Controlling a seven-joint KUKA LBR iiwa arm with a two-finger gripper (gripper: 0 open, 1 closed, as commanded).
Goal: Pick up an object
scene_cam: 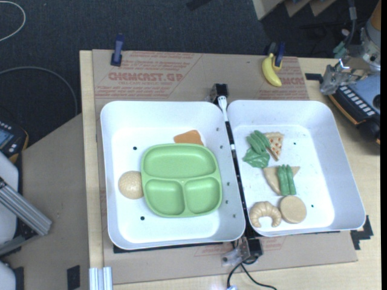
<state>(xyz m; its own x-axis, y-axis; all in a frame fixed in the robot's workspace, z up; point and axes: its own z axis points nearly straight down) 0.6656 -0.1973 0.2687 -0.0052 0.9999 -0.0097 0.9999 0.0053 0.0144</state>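
We read "CHEMCAST GP" (145, 76) on the far board; green tray (180, 180) left bin, croissant (266, 214) right bin. Jaws: cannot tell.

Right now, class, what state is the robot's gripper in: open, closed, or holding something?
Gripper: at the far right beyond the right bin, holding nothing visible; open or closed cannot be told.

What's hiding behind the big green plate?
An orange piece pokes out from behind the green plate in the left bin. Just its top edge shows; the plate covers the rest, so I can't tell what it is.
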